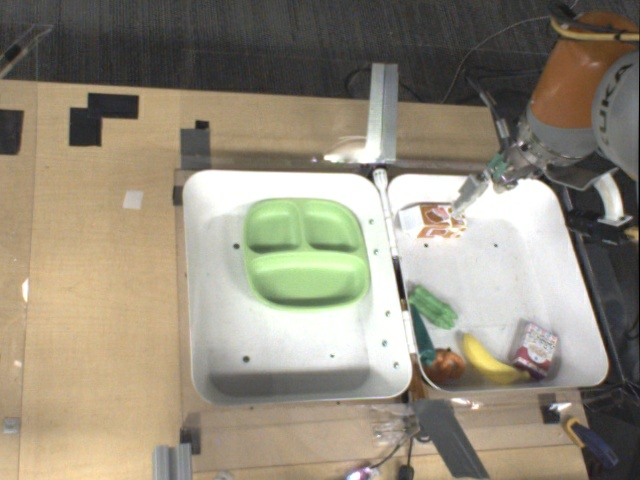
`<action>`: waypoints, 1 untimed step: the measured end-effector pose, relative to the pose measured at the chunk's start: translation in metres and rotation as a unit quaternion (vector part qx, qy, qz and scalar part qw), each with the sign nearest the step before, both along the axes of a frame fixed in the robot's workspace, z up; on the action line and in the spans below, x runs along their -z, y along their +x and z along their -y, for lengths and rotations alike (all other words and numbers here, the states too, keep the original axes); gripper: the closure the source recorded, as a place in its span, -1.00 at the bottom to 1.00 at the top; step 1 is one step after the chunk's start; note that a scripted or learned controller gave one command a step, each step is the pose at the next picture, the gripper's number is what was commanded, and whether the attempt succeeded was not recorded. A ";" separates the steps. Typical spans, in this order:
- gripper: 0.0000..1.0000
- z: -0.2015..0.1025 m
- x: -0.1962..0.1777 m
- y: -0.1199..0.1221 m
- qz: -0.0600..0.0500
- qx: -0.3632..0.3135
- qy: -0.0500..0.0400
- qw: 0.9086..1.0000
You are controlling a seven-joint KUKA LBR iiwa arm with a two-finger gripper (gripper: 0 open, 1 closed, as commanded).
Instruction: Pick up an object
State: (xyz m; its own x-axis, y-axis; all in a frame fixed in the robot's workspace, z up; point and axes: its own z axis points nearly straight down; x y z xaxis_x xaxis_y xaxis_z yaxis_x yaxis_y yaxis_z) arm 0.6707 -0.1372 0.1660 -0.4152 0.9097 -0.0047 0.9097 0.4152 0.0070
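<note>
1. Spanning the bench side by side, 2 white bins lay under the camera: the left bin and the right bin.
2. Resting in the left bin was a green divided tray.
3. Reaching in from the right, the arm angled its gripper down onto a white-and-orange packet at the right bin's far left corner; whether the tip was spread or pinching cannot be told.
4. Along the near edge lay a banana, a green object, a small maroon carton and a reddish fruit.
</note>
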 end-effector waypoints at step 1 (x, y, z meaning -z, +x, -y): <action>-1.00 -0.014 0.073 -0.048 0.000 -0.037 0.000 0.999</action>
